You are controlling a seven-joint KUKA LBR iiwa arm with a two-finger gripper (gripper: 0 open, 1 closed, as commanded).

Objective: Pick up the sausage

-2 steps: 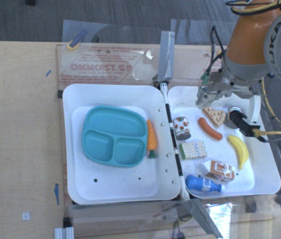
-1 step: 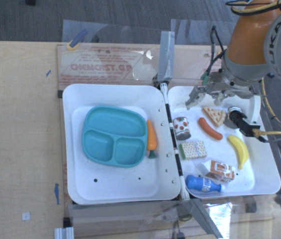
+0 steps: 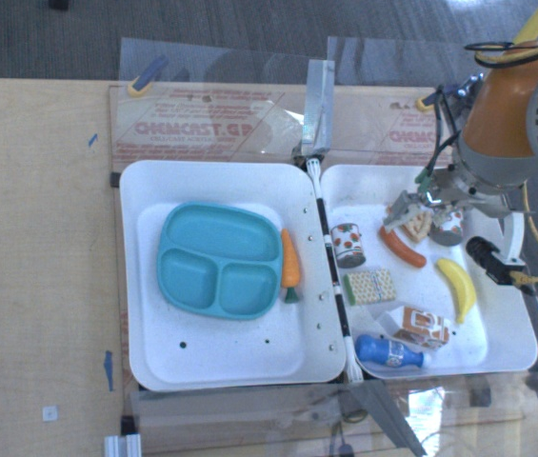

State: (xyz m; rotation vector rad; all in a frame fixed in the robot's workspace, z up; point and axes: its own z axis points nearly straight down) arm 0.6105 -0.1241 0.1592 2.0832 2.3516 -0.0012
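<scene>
Here, the gripper [image 3: 419, 219] hovered at upper right of the right bin [image 3: 511, 355], just above the sausage [image 3: 403, 246]; finger state indeterminable.

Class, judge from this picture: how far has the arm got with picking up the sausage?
Done: the gripper has reached the right bin and sits just above the sausage. In hand: closing in on it; a grasp cannot be seen. Left: the sausage lies on the bin floor beside the banana, so gripping and lifting remain.
</scene>
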